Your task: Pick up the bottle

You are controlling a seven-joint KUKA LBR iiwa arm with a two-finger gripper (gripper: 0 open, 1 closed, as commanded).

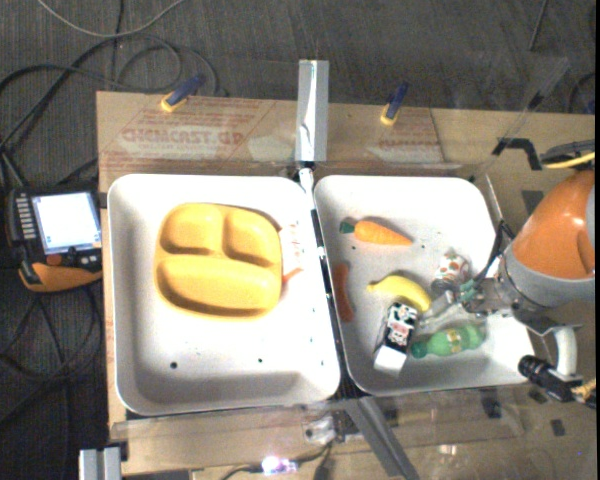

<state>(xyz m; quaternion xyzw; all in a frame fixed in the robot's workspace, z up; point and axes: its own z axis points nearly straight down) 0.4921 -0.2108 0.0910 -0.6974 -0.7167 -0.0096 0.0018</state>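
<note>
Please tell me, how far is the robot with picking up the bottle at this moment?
Done: the arm has reached into the right white bin, and the gripper sits just above the green plastic bottle. In hand: closing in on the bottle, which lies on its side on the bin floor beside the yellow banana; a grasp cannot be confirmed. Left: gripping and lifting it.
</note>
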